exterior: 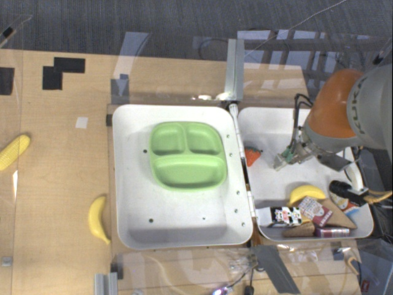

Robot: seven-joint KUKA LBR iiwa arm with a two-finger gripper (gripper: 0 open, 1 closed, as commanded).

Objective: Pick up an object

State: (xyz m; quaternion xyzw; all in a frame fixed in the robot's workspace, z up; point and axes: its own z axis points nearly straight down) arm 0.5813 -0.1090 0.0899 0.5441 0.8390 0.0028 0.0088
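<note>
In the right bin [270, 183], near its front edge, lies a small yellow banana [306, 193]. It is curved like a smile turned upside down, and its long side runs left to right across the bin. It looks like the easiest thing to pick up, because nothing sits on top of it. Just in front of the banana is a pile of little things: a black and white box [285, 215], a pink packet [313, 209], a brown piece [299, 230] and a dark brown cone shape [338, 217]. They touch or nearly touch each other. A small orange-red thing [252, 157] lies alone by the bin's left wall.

The gripper [287, 158] hangs above the bare middle of this bin, on the grey arm with the orange band [328, 112]. It is too small and blurry to tell if it is wide or narrow, and nothing can be seen held in it. The banana lies toward the front of the bin from the gripper and a little to the view's right, near but not touching. I think the gripper must move that way and close across the banana's thin side.

Beside it, the left bin [132, 183] holds a green tray [186, 154]. Two more bananas [97, 218] lie out on the bench [55, 183], well apart.
</note>
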